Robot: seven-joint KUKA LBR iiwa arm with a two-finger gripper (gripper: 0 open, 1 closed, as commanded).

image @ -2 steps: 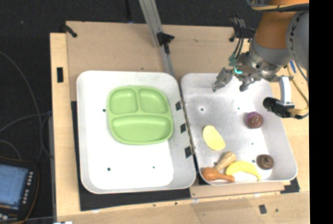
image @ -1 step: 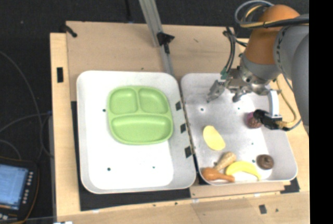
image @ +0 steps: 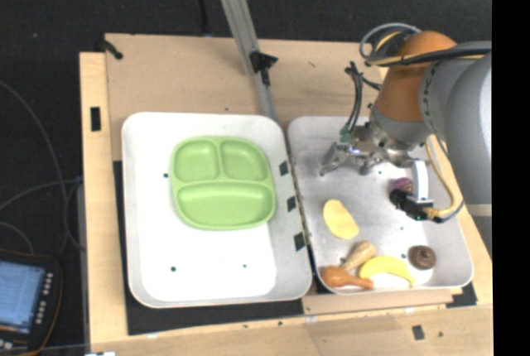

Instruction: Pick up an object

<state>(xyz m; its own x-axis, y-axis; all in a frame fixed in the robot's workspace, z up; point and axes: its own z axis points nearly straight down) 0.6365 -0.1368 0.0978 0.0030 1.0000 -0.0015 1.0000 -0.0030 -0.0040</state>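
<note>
The tool (image: pixel 352 154) hung low over the far part of the right bin (image: pixel 310 180), its fingers spread apart with nothing between them. Nearer the camera from it lay a yellow chip (image: pixel 339 218), apart from the tool. Farther toward the bin's near edge sat a tan piece (image: pixel 358 254), a banana (image: pixel 387 270), a carrot (image: pixel 346 278) and a brown donut (image: pixel 422 257). To the tool's left, the other bin (image: pixel 149 263) held a green tray (image: pixel 223 183)
</note>
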